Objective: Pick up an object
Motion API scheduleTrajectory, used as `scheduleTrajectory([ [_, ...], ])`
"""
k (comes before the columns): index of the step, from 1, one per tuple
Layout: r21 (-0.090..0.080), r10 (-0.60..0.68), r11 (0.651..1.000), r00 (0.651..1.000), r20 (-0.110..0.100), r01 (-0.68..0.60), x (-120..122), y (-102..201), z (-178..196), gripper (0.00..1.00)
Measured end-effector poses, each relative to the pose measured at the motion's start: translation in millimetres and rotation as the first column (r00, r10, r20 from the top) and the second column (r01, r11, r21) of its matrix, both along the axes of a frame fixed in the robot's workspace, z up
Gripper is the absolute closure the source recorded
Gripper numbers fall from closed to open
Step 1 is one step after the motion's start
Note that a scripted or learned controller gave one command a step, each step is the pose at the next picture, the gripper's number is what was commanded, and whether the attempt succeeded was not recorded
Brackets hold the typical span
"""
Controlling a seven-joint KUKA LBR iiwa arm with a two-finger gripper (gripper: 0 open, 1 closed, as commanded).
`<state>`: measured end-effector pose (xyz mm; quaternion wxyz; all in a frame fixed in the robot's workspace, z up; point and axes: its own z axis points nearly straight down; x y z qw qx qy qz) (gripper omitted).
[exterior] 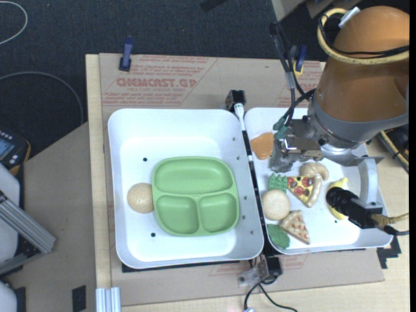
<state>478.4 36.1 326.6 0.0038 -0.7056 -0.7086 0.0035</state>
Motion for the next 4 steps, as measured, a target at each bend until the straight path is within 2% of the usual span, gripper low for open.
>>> scheduleTrajectory([
  [1, 0.003, 0.003, 1.000, 1.000, 0.021, -0.003, 2, 67, 85, 1.00],
  [2, 0.000, -0.008, 1.000, 1.000, 0.017, 0.008, 1, 35, 125, 1.00],
  [3, -0.001, -0.007, 1.000, 1.000, 0.006, 0.007, 1, 15, 101, 1.00],
  [4, -0.001, -0.006, 1.000, 1.000, 0.008, 0.006, 1, 8, 101, 1.00],
])
